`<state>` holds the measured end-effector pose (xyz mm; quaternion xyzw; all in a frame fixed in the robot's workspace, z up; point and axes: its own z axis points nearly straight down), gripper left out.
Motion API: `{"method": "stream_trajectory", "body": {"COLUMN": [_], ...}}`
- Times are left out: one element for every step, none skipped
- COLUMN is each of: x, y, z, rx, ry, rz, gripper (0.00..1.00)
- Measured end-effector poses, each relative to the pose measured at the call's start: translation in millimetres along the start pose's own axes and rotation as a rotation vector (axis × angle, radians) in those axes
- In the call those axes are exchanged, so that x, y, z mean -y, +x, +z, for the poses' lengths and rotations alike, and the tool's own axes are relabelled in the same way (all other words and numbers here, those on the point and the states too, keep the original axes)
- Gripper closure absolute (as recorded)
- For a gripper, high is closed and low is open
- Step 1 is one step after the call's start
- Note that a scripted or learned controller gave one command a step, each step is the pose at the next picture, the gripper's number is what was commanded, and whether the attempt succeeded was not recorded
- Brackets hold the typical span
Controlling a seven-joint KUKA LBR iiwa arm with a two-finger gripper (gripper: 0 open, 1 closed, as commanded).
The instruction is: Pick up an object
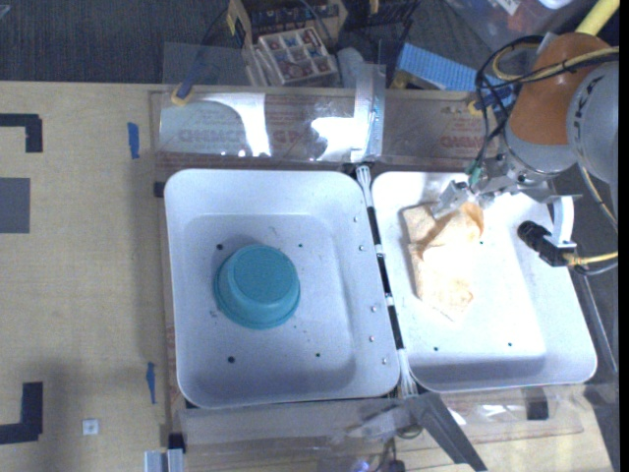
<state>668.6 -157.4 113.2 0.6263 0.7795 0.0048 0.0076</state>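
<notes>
The camera view looks down at a slant on a pale wooden table (79, 293) carrying two shallow white bins side by side. The left bin (197, 205) holds a teal bowl (257, 285) turned upside down, sitting slightly left of the bin's middle on the flat floor, apart from every wall. The right bin (531, 352) holds a tan cloth (442, 259), crumpled and pale with orange-brown patches. The cloth lies in the upper left part of that bin, close to the wall shared with the left bin, and stretches from near the far wall down toward the bin's middle.

The grey robot arm (590, 116), with its orange band (545, 96), enters from the upper right. Its gripper (470, 193) is low over the far end of the right bin, right at the upper edge of the cloth, where the fabric appears bunched up against it. Whether the gripper is spread, pressed together or pinching the cloth cannot be told, since its tip is small and blurred.

Beyond the bins, a clear plastic panel (265, 126) stands along the table's far edge, catching bright reflections. Behind that, on the dark floor, sit a cardboard box (290, 37) and a blue ridged object (432, 67).
</notes>
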Motion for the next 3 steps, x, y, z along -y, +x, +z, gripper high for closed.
{"method": "stream_trajectory", "body": {"x": [-1,-17,-7], "y": [-2,74,37], "z": [-11,-110,-56], "rx": [0.003,-0.005,-0.005], "ry": [-0.005,0.013,0.018], "rz": [0.001,-0.122,0.102], "gripper": [1.00,1.00,1.00]}}
